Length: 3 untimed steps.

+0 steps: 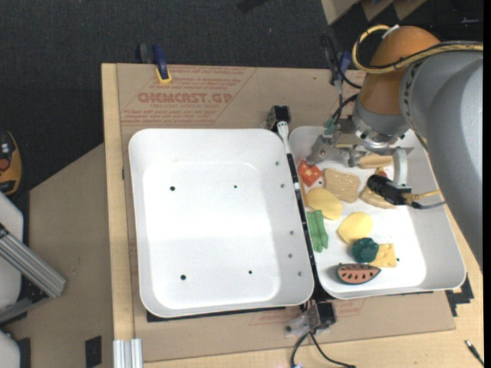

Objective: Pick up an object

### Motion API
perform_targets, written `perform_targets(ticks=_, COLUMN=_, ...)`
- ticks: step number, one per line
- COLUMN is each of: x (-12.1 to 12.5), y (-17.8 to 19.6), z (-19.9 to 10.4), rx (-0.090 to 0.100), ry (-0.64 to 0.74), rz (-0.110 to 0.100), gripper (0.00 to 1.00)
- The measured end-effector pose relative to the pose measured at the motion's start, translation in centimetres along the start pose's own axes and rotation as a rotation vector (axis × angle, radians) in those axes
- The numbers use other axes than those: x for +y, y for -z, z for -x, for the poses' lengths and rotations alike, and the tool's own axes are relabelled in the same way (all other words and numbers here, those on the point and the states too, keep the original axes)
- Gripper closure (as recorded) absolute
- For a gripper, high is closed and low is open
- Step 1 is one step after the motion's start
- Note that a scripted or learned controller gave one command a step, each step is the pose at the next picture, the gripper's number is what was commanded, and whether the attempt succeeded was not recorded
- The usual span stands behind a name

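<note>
Yellow, red, green and tan toy foods lie clustered in the right bin, all toward its left and middle. Nearest the divider sits a red piece, with a tan slice of bread just beside it and a pale yellow lump below that. A green bean pod lies along the bin's left wall. Farther down are a yellow lemon, a dark teal lump touching a yellow wedge, and a watermelon slice near the front edge. A tan banana-like piece lies to the right of the bread.

Above this cluster hangs the gripper; whether anything sits between its ends cannot be told. The arm comes in from the right, its orange band over the bin's far end.

The left bin sits alongside, both on a brown board.
</note>
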State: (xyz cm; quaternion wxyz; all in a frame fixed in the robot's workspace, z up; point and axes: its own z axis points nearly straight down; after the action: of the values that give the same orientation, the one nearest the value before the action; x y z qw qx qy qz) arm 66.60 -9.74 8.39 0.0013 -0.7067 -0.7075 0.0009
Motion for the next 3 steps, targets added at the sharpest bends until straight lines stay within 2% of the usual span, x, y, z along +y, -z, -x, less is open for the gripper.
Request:
perform_targets(ticks=1, x=-2.6, y=0.2, z=0.0, rx=-0.003, ry=-0.004, rz=0.004, gripper=0.0)
perform_targets(ticks=2, x=-8.6, y=0.3, z=0.0, rx=-0.007, ry=-0.008, rz=0.008, gripper=0.0)
perform_targets(ticks=3, x=-3.2, y=15.8, z=-2.3, rx=-0.003, ry=0.004, rz=0.026, gripper=0.0)
